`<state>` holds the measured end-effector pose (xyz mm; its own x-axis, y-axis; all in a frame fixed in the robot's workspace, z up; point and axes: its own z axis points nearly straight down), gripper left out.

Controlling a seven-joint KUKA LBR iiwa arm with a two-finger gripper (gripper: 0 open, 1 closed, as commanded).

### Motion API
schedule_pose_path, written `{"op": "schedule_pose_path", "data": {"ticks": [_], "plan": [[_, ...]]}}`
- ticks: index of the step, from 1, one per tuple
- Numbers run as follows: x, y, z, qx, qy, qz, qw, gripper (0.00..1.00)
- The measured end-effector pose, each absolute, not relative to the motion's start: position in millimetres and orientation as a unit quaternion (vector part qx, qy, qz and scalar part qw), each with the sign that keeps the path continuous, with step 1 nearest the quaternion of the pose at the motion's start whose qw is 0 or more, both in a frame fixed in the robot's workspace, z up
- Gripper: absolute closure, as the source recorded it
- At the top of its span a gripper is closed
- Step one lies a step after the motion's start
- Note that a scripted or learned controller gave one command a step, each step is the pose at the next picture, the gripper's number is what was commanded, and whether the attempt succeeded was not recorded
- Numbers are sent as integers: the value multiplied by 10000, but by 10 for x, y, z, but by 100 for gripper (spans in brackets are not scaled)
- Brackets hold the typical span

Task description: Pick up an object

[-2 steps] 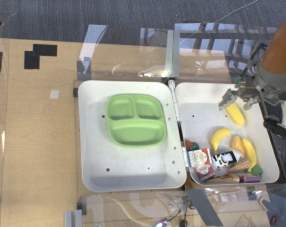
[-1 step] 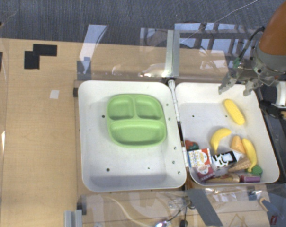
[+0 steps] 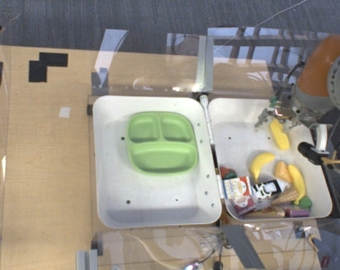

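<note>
The gripper [image 3: 278, 118] was half open, its 2 fingers around the top of a yellow corn cob [image 3: 280, 135]. A banana [image 3: 262, 163] lay below it.

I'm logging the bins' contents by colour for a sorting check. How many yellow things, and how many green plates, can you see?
Yellow: 3, corn cob under the gripper, banana, second banana.
Green divided plate: 1, in the left bin.
Total: 4. The clutter in the right bin isn't counted.
</note>
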<state>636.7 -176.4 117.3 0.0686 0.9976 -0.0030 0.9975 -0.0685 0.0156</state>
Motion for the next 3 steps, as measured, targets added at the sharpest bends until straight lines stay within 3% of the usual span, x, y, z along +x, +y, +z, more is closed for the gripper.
{"op": "schedule_pose_path", "data": {"ticks": [1,2,3], "plan": [[6183,-2032,904,6585,7525,26,48,0],[6209,-2026,1032,6585,7525,49,79,100],[6187,-1047,2297,6564,7544,29,33,100]]}}
